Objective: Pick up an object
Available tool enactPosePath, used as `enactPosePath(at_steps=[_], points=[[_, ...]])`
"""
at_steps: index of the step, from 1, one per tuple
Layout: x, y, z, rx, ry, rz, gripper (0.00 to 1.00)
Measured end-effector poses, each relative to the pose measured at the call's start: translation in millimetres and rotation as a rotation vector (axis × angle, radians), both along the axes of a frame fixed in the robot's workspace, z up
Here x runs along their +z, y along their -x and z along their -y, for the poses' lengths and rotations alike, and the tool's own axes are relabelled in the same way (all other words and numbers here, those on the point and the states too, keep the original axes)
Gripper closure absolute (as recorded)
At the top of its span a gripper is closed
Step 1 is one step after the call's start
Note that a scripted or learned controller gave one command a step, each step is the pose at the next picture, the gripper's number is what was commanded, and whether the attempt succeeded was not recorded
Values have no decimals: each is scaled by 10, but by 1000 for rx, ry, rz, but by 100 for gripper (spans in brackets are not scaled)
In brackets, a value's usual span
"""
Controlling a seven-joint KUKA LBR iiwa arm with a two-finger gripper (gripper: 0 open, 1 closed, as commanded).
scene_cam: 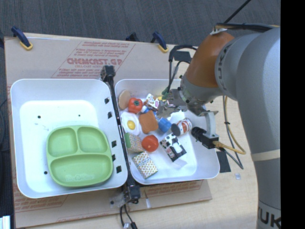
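**Gripper down in right bin, clutter on all sides**

Gripper (164,105) sits low in the upper middle of the right bin (206,162), right in the toy pile. Can't tell whether it's grasping anything; the wrist body and surrounding items hide that.

Directly at the tip: a brown toast-like piece (148,122) and a blue block (164,125), both just beside or touching it, can't separate which. A small patterned item (152,100) is just left of the tip, and a red tomato-like toy (135,105) further left, with a tan piece (124,99) by the bin wall.

Lower down: fried egg toy (130,124) against the left wall, a red ball (150,143), a black-and-white cow-pattern toy (172,146), and a red-and-white can-like item (183,126) to the right under the wrist. A patterned box (145,165) lies near the front edge, a striped piece (134,142) just above it.

Items are packed tight around the tip, so no candidate stands apart from its neighbours.

Left bin (24,175) holds a green divided plate (79,155), well apart from the arm. Both bins rest on a cardboard sheet (95,61) clamped at the back edge.
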State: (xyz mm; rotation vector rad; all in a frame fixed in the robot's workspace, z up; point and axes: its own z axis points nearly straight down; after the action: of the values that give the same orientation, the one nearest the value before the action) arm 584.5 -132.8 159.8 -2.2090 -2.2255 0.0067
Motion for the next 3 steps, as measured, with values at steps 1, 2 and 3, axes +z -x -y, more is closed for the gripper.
enactPosePath(at_steps=[1, 2, 3], points=[[423, 116, -600, 1, 1, 5, 100], [391, -425, -578, 0, 1, 6, 100], [651, 123, -459, -3, 0, 5, 100]])
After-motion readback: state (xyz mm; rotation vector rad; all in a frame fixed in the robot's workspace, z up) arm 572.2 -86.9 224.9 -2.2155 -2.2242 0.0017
